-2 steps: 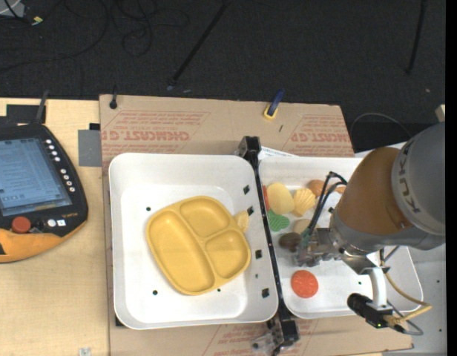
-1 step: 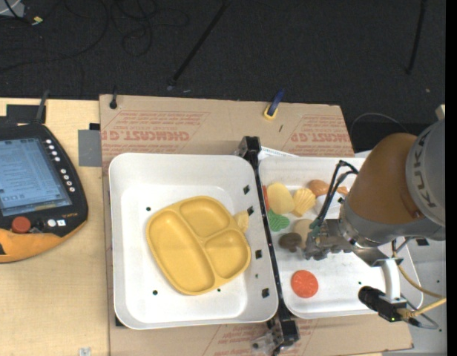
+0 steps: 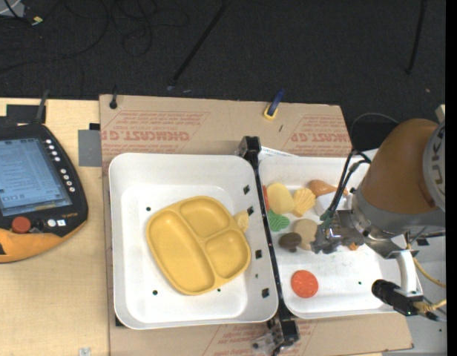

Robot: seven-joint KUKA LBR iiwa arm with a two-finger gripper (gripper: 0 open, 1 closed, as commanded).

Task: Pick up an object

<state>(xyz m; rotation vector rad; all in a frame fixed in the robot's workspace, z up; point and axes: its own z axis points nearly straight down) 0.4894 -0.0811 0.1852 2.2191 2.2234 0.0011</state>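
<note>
Camera view: arm reaches in from right, hand [image 3: 326, 237] low over right bin [image 3: 340, 302], among small toy-food pieces [image 3: 291, 213] clustered at bin's upper left. You cannot tell hand's state. Red round piece [image 3: 305, 283] lies apart, nearer you. Yellow divided tray [image 3: 197, 243] fills left bin.

Judged step: reaching in for a grasp. Next, you need one piece singled out, then a straight lift.
</note>
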